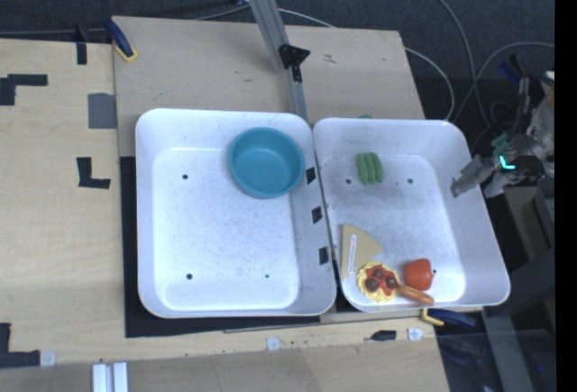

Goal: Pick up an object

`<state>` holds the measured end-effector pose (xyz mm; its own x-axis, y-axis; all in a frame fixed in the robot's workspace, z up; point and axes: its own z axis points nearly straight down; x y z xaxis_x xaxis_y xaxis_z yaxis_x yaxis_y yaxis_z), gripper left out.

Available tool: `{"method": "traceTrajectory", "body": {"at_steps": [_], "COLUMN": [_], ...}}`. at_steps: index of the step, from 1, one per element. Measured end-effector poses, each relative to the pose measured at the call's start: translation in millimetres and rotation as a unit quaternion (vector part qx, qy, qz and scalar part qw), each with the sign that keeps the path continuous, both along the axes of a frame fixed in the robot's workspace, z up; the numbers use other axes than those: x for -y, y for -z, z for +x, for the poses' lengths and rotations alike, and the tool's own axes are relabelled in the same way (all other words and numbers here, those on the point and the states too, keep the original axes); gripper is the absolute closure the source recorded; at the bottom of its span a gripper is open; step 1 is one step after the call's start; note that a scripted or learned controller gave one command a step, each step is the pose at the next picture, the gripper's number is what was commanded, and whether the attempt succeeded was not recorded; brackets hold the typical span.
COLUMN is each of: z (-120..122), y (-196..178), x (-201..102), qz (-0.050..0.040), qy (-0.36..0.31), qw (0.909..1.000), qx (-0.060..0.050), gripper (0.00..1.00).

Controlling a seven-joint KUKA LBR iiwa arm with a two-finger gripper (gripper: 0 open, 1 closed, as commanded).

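Your view from above the bench, left to right: a blue bowl (266,162) sits upright near the back right corner of the left bin (171,291). In the right bin (451,142), a green ridged piece (369,168) lies toward the back, well apart from a pizza slice toy (367,268) and a red tomato-like piece (417,273) clustered at the front edge. At the far right, your gripper (478,176) hovers just outside the right bin's rim, holding nothing visible; its spread cannot be told.
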<state>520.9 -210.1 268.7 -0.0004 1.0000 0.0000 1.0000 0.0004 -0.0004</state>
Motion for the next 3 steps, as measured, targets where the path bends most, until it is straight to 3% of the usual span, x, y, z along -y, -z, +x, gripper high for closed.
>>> {"method": "traceTrajectory", "body": {"at_steps": [1,3], "z": [0.0,-4.4], "y": [0.0,102.9], "x": [0.0,-3.8], "qz": [0.0,0.0005], "qy": [0.0,0.0], "qw": [1.0,1.0], "qx": [0.0,-0.002], "gripper": [0.0,0.0]}}
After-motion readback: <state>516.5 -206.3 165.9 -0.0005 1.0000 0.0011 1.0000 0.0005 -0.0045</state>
